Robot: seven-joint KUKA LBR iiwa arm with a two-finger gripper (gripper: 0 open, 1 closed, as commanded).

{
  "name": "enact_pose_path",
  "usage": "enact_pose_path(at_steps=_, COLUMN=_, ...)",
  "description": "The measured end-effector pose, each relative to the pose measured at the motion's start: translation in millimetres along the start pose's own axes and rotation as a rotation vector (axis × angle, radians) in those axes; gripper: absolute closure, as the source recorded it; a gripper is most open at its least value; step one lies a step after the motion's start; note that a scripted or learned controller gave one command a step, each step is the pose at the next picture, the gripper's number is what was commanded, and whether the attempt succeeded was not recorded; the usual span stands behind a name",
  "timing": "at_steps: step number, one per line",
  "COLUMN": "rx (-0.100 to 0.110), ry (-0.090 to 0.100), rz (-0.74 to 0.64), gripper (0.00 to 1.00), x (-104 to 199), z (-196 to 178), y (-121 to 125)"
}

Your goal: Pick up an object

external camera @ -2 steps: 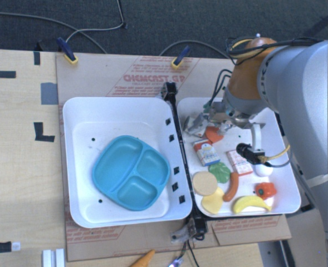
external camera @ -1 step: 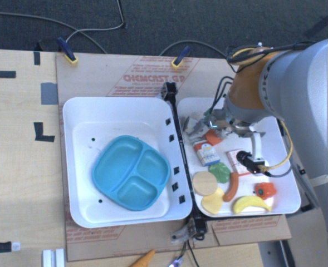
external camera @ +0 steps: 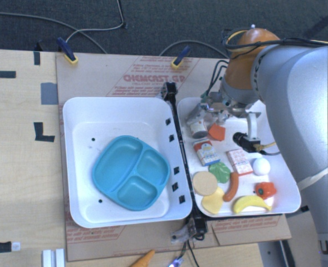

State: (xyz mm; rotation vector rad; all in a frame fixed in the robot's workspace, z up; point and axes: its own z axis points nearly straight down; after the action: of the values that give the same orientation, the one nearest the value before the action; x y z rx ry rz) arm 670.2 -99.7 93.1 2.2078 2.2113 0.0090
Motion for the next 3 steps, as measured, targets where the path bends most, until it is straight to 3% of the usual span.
enact_pose_path(at_steps=1, rx=0.014, ry=0.008, rz=-0.001, gripper=0.00, x=43.6, z=-93.3, y=-43.9)
enact_pose_path(at_steps=2, rx=0.018, ry=0.007, rz=0.001, gripper=0.00, x=28.8, z=-92.5, y=-80.1)
enact_pose_path(at_steps=3, rx=0.017, ry=0.007, rz=0.001, gripper=0.00, x=10.1, z=-91.9, y=-66.9)
